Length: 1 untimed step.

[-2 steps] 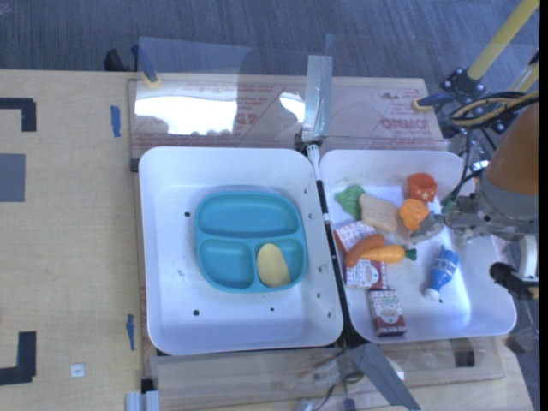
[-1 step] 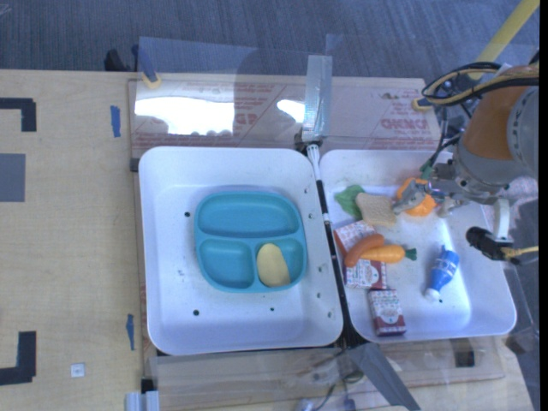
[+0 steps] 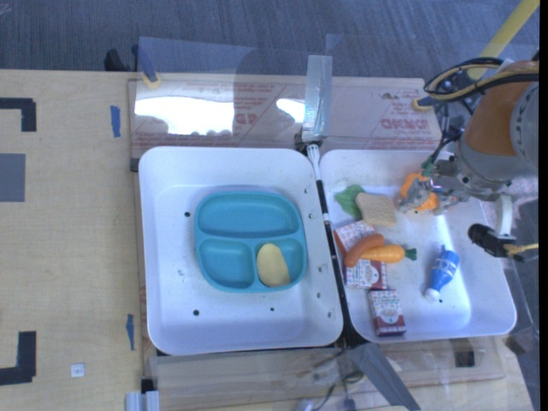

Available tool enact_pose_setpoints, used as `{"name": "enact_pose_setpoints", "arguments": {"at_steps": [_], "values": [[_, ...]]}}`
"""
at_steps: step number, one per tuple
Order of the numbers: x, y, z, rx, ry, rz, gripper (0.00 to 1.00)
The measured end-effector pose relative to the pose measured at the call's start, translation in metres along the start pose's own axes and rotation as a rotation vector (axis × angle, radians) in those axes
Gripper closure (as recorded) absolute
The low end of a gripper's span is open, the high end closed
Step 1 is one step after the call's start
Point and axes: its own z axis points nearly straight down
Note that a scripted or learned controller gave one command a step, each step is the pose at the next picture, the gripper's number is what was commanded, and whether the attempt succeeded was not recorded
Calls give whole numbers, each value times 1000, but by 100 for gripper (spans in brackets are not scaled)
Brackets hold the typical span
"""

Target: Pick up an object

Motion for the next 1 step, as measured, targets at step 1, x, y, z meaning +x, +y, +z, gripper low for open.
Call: {"name": "enact_pose_setpoints", "arguments": {"at_steps": [1], "values": [[91,18,-83,-4,-2,62,100]]}}
